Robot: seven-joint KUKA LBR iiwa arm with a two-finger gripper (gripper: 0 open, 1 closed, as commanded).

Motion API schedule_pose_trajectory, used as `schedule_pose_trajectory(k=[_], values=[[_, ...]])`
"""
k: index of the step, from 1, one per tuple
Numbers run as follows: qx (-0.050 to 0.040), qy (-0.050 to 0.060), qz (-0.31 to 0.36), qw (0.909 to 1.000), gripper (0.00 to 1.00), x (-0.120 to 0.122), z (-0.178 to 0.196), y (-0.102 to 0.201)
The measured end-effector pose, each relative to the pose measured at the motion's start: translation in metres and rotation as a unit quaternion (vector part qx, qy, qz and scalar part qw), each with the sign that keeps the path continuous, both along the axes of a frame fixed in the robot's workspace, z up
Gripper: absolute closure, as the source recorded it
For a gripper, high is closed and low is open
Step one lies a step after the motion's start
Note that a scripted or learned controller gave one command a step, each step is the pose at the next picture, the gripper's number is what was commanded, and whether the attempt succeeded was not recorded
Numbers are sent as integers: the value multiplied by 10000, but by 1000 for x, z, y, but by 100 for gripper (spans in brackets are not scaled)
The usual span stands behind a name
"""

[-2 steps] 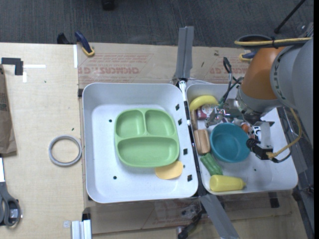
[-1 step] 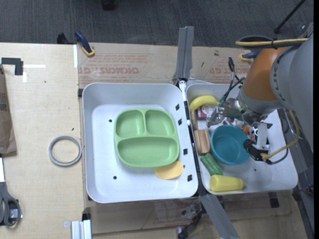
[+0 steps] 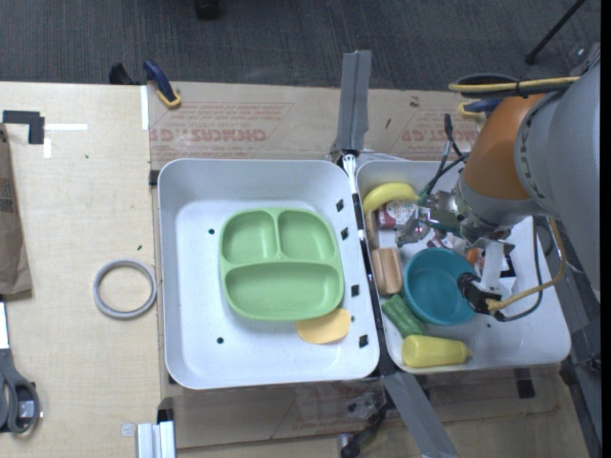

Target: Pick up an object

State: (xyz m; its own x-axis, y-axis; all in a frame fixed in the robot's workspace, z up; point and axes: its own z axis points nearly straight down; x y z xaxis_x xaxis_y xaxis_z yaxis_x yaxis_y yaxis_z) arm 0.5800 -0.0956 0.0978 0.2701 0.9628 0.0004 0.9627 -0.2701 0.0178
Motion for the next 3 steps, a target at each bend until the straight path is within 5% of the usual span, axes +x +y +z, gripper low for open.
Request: schedule_pose_trajectory(k=[2, 3], values=[[-25, -55, 694, 9976, 0, -45, 1, -9], [10, 106, 861, 9962, 0, 18, 53, -6]])
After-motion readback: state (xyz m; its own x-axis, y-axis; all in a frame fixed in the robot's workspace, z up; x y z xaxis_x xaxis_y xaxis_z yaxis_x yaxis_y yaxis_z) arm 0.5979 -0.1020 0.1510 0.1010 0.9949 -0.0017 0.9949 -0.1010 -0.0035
